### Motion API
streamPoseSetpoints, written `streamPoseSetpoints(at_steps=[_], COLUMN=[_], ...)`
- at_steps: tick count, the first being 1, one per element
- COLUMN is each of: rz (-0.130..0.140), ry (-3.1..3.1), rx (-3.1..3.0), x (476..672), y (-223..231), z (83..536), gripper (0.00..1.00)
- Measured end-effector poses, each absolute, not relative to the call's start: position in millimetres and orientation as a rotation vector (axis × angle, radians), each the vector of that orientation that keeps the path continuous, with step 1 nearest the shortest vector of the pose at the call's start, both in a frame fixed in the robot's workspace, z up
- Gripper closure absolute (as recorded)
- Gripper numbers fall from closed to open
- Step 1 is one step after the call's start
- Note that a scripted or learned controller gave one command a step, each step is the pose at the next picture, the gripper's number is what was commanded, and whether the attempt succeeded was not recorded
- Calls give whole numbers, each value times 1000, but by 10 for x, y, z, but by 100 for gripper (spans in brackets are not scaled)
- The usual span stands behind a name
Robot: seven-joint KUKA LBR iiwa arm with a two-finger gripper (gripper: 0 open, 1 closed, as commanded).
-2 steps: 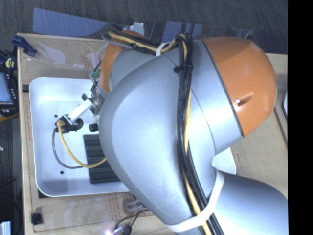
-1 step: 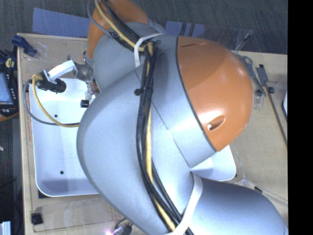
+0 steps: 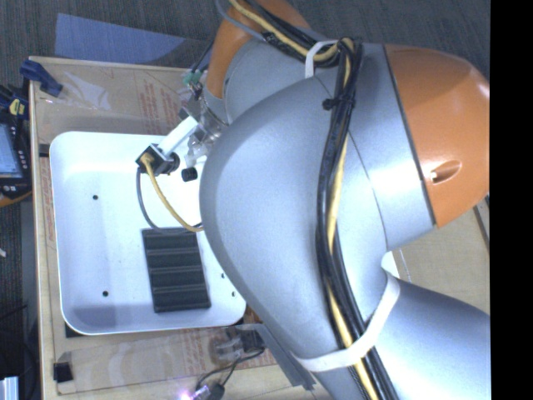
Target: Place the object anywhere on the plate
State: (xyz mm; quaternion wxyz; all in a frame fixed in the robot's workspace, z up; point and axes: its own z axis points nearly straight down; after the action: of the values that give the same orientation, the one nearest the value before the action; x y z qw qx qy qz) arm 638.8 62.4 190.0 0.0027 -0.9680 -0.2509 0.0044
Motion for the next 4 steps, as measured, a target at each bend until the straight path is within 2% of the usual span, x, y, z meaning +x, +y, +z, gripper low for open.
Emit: streamPoseSetpoints(at_steps=[1,2,3,4], rz=[5,2,7,-4], ry=[-956,-1298,-485,-651], rx=[-2988,-2857,-3104,-3073], x=[6425,6489,6223,6460], y=[1094,1263,1476,1636], z=[2499,3156,1898,2974], gripper=[100,100,100,100])
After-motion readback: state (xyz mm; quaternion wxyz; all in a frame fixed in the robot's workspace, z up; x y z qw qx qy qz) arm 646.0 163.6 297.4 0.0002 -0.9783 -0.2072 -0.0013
